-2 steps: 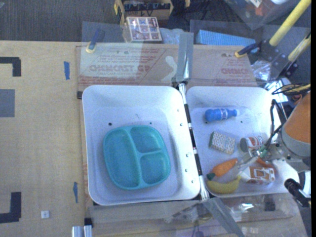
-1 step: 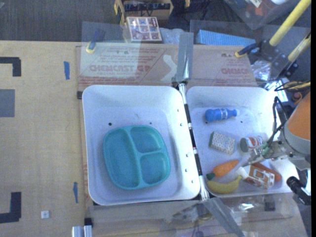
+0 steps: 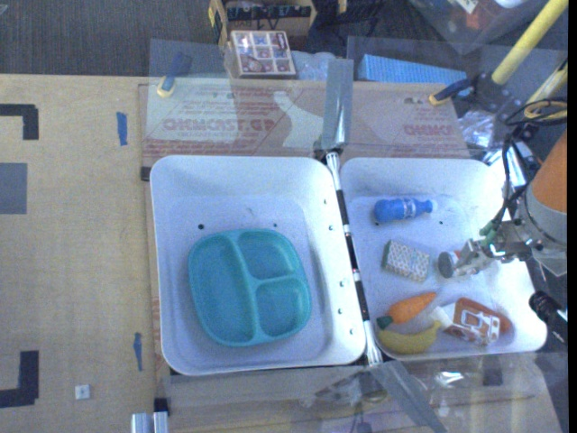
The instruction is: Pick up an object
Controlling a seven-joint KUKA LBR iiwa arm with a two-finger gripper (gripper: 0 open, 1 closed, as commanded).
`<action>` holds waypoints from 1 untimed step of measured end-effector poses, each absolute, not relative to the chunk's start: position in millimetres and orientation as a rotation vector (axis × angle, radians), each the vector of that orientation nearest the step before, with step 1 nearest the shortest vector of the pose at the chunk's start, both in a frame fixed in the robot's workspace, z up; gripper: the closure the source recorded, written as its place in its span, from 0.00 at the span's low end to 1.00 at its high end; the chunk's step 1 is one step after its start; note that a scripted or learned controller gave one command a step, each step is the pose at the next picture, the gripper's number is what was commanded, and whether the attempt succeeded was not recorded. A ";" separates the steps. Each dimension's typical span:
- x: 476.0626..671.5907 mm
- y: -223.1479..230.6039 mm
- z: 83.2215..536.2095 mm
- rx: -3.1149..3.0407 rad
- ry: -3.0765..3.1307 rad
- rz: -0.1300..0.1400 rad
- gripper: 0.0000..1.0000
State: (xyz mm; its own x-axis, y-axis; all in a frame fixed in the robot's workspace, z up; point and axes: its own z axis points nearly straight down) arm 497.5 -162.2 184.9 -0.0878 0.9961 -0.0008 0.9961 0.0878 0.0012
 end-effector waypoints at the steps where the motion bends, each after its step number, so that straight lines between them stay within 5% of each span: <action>1: 570.7 -60.2 276.0 2.139 2.299 0.001 1.00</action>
